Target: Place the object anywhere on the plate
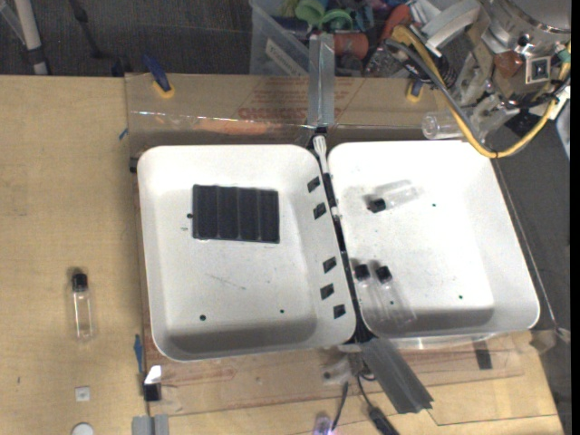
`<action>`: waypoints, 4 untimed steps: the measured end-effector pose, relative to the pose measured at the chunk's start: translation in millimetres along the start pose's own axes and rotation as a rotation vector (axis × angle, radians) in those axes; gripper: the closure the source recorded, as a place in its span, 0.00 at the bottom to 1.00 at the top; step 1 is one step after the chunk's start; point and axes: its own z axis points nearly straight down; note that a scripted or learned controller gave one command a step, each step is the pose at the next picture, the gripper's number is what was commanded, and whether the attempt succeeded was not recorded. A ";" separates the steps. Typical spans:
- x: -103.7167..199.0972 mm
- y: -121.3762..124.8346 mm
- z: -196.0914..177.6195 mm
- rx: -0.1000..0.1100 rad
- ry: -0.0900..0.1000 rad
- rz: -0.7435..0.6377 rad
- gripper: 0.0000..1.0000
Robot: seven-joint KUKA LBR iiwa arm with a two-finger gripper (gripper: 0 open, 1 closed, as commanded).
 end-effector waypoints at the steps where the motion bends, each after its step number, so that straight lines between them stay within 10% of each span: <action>1: 36.8 33.4 0.1 0.000 0.000 0.020 1.00; 2: 51.3 7.6 0.0 -0.001 -0.002 -0.122 1.00; 3: 45.7 -9.5 -0.1 0.001 -0.001 0.021 1.00; 4: 11.9 -84.2 0.1 0.000 -0.001 0.019 1.00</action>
